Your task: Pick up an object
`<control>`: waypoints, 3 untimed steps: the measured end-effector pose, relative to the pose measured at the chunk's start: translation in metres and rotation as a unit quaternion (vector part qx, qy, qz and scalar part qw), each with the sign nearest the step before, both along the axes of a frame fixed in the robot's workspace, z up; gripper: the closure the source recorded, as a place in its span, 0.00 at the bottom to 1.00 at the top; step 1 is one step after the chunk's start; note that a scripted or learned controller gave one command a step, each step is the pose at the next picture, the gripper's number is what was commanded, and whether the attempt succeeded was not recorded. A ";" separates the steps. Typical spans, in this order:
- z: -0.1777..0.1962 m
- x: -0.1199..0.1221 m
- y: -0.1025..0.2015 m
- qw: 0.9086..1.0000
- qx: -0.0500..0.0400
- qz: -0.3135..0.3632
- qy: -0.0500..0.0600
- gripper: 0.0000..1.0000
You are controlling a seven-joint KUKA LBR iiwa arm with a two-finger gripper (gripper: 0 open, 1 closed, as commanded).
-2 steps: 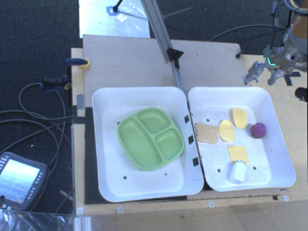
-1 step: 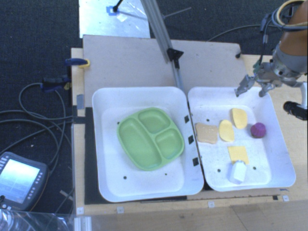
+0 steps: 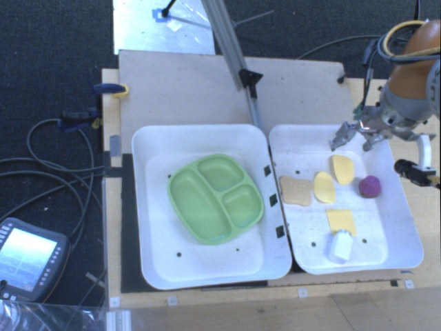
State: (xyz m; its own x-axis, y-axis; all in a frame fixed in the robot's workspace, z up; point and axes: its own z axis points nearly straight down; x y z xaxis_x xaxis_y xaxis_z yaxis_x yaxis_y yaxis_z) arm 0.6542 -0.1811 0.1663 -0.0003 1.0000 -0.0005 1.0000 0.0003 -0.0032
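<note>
Robot lab: teach pendant (image 3: 27, 257), clamped bench (image 3: 207, 81), loose cables (image 3: 55, 150)

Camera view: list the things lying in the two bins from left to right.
green divided plate → tan flat piece → yellow oval piece → purple ball. The other yellow pieces and the white block overlap these in left-right position, so I left them out.

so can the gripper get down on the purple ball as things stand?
Probably yes. The gripper hangs over the right bin's far side, and the purple ball lies apart from the yellow pieces with nothing on top of it.
</note>
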 end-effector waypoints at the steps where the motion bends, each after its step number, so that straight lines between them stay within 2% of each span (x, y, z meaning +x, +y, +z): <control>1: -0.055 0.008 -0.005 1.000 0.000 0.001 0.000 0.00; 2: -0.039 0.011 -0.005 1.000 -0.001 0.002 -0.005 1.00; 3: 0.016 0.009 -0.015 1.000 -0.001 0.000 -0.005 1.00</control>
State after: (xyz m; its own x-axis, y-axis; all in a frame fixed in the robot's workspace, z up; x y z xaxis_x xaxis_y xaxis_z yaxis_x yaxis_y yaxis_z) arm 0.6632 -0.1961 0.1823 -0.0010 1.0000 -0.0025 1.0000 0.0011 0.0078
